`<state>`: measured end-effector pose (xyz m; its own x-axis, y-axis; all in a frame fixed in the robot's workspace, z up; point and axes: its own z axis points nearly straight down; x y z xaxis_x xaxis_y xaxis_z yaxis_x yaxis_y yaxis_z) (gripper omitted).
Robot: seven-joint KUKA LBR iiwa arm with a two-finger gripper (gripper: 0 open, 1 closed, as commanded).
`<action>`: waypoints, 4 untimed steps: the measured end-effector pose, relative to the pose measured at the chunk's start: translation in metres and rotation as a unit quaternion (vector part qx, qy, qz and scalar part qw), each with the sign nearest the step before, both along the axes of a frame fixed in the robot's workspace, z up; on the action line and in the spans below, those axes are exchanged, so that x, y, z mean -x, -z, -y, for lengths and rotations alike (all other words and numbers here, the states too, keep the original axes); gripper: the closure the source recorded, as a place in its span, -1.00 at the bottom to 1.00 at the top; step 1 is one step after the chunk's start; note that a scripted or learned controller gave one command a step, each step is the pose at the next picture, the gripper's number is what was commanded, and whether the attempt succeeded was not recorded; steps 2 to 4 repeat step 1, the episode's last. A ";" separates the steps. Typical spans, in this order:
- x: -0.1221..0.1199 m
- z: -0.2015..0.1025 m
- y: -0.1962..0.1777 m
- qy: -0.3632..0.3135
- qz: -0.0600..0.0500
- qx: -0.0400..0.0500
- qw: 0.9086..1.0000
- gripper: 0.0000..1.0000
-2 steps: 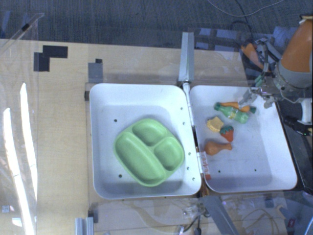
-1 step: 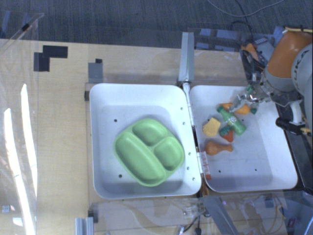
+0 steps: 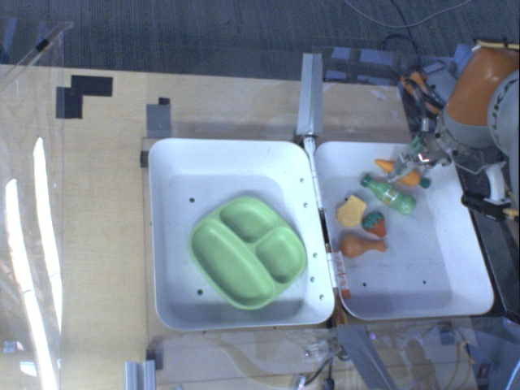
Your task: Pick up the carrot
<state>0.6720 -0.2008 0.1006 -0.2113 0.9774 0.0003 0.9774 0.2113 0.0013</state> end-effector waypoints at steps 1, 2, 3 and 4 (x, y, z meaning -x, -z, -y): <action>0.001 -0.073 -0.089 0.067 0.004 0.000 0.998 1.00; 0.001 -0.073 -0.089 0.067 0.004 0.000 0.998 1.00; 0.001 -0.073 -0.089 0.067 0.004 0.000 0.998 1.00; 0.001 -0.073 -0.089 0.067 0.004 0.000 0.998 1.00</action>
